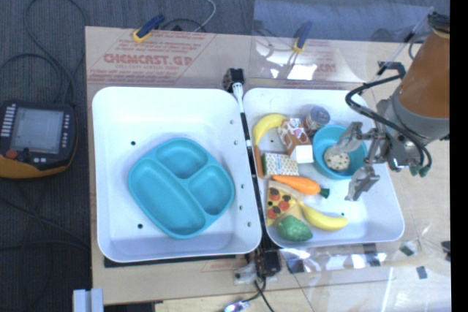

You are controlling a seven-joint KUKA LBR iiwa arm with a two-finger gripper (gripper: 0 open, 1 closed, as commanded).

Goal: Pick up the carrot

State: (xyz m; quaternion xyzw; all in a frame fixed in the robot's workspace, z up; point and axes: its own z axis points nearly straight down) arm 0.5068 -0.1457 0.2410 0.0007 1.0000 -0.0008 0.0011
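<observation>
Carrot [295, 184] lies in the middle of the right bin [380, 230], long axis running left-right with its green stub toward frame right, just left of the pincer [363, 158], whose fingers hang spread and empty beside the blue bowl [338, 150].

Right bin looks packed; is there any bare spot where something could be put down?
Little. The right bin is crowded on its left side: bananas, carrot, pizza slice and blue bowl sit close together. Bare floor shows along its far edge and near-right corner. The left bin has open white floor all around the blue divided tray.
</observation>
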